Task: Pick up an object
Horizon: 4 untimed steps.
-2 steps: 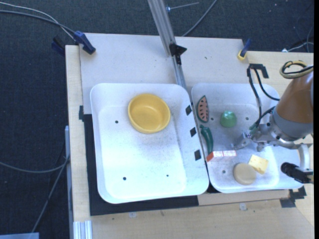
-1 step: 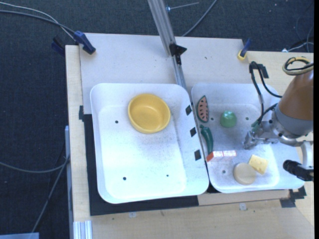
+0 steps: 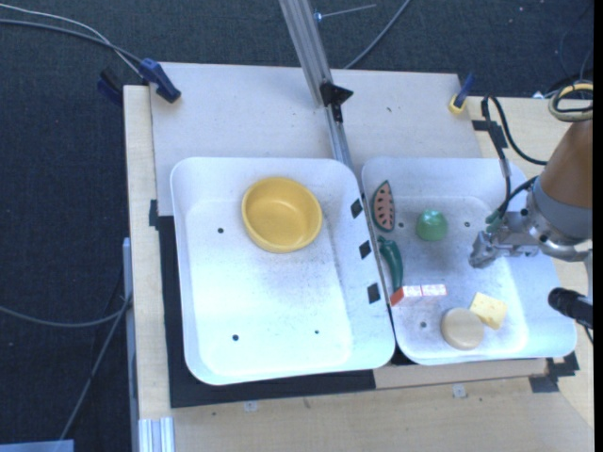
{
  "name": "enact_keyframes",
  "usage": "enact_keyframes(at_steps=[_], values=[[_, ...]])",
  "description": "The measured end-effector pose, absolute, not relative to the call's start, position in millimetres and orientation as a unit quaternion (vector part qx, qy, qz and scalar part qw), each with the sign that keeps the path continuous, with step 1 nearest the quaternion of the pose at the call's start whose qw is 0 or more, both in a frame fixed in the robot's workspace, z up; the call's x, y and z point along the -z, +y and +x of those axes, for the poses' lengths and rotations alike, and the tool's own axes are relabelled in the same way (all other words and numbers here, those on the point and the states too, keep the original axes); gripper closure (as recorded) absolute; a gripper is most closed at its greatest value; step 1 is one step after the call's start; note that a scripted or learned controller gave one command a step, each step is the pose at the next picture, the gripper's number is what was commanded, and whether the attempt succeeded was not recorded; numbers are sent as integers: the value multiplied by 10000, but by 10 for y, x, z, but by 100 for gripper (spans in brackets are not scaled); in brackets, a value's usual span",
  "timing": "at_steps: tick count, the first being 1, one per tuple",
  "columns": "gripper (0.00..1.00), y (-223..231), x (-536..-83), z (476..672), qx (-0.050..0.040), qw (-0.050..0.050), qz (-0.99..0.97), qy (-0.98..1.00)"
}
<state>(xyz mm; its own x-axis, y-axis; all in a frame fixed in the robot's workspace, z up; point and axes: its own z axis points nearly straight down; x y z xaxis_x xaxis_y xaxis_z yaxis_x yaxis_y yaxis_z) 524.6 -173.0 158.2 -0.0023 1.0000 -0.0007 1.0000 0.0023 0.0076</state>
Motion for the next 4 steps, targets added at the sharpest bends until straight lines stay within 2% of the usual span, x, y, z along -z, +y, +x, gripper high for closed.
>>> enact_keyframes(at_steps=[2, 3, 4], values=[[100, -1725, -2602, 5280, -34, 43, 7063, 7079], [100, -1195, -2468, 5431, -3, -37, 7051, 7091], [100, -743, -2356, 5629, -5, -23, 7052, 7090]])
